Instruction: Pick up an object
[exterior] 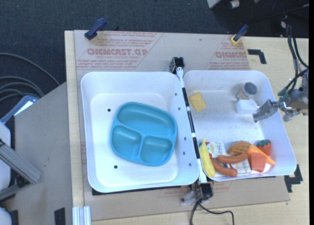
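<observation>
you are looking down on a bench (122,47) that carries 2 shallow white bins side by side. the left bin (93,121) holds a blue plate (143,133) with 3 compartments, lying flat near its middle. the right bin (280,140) holds the loose things you could pick.

a yellow block (197,101) lies at the right bin's far left, close to the wall it shares with the left bin. a small round can (248,90) stands toward the far right, with a white block (245,106) just on its near side.

along the near edge sits a cluster of toy food. a banana (206,159) is at the left, then a sausage (230,160), a brown bread roll (239,147), an orange carrot (259,160) and a red fruit with a green top (265,145).

the gripper (261,112) reaches in from the right, over the right side of the right bin. it is just right of the white block and on the far side of the toy food. you cannot tell whether it is spread or pressed together, or whether it touches the white block.
</observation>
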Controlling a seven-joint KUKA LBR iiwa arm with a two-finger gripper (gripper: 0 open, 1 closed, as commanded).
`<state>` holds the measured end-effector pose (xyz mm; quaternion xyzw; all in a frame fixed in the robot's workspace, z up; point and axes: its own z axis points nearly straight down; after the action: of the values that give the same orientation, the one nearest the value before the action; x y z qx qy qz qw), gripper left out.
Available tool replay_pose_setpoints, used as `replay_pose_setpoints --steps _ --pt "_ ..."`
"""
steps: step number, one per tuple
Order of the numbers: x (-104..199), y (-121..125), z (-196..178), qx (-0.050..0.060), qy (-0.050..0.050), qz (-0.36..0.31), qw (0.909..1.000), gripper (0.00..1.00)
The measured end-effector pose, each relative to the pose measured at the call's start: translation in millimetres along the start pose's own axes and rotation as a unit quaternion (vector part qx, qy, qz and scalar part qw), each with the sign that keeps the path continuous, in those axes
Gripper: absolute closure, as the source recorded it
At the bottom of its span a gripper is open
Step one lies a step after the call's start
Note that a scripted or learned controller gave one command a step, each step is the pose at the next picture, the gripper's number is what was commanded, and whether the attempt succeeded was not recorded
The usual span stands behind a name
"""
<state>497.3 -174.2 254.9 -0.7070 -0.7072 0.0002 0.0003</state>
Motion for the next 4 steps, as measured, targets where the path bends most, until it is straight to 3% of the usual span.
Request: replay_pose_setpoints --steps 1,2,3,4 --pt "7 -17 130 0.000 0.000 0.000 1.0000 0.00" --pt "-8 -15 169 0.000 0.008 -0.005 1.0000 0.00" --pt "-10 -14 159 -0.003 0.005 -0.003 1.0000 1.00" --pt "43 2 100 0.000 0.000 -0.001 1.0000 1.00"
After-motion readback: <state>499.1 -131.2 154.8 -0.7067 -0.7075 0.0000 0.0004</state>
